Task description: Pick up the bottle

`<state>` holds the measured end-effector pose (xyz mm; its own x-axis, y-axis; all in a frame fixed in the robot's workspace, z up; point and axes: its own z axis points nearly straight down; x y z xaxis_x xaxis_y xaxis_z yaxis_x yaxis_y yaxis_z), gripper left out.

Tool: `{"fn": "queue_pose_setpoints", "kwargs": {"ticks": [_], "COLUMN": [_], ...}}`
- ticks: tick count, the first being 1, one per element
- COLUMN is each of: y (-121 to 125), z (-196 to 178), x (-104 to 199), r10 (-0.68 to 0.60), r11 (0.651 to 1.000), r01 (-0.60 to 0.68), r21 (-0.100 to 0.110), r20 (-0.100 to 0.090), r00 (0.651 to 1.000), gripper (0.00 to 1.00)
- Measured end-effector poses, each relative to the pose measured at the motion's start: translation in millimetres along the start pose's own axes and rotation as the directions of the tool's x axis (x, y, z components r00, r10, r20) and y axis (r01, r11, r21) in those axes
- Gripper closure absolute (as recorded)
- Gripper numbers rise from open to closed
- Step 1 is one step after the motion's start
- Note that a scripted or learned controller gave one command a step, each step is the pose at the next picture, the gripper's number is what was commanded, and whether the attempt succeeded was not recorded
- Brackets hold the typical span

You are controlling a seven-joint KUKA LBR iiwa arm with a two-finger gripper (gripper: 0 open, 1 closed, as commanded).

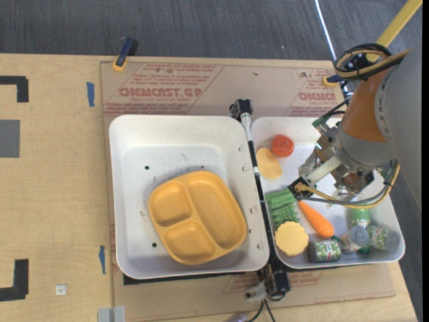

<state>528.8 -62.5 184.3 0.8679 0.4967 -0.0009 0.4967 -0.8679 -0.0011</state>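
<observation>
Jaws point(350, 188) hovering in right bin point(395, 247), grip state unclear, bottle point(362, 228) just below them, beside carrot point(316, 220)

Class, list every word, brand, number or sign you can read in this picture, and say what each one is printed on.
"CHEMCAST GP", in red, on the brown protective sheet under the bins, at the upper left.
"CHEMC...", the same red print at the upper right of that sheet, cut off by the arm.
Small red print under each logo: too small to read.
Label on the green can in the right bin: blurred, unreadable.
Bottle label: unreadable.
</observation>
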Motion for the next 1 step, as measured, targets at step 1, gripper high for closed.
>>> {"fn": "queue_pose_setpoints", "kwargs": {"ticks": [1], "y": [-55.6], "z": [0.0], "x": [21.4], "r10": [0.29], "r11": [0.957], "r01": [-0.29], "r21": [0.001], "r20": [0.0], "r00": [0.957], "gripper": [0.0]}}
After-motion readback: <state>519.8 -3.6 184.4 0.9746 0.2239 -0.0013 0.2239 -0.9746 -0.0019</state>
